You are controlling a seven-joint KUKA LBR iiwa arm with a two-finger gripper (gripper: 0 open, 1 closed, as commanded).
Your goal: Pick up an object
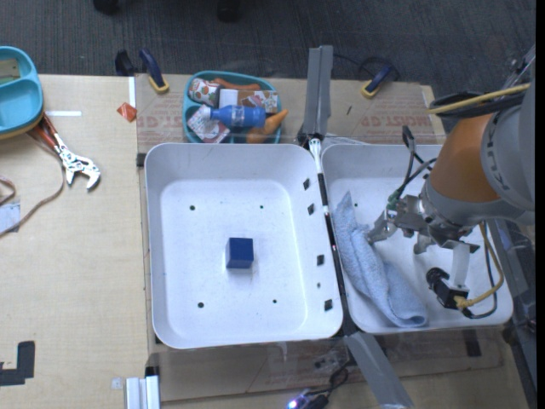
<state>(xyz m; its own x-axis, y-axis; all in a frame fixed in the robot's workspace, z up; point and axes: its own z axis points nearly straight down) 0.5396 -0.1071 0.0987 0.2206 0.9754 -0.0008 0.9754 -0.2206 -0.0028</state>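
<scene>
Over right bin (477, 156), hand (381, 228) sits beside blue towel (370, 267); grip state unclear. Blue cube (240, 252) at 9 o'clock, left bin (170, 186).

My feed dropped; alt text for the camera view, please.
The arm's end effector hovers over the right bin, beside a crumpled blue cloth. A blue cube sits alone in the left bin.
</scene>
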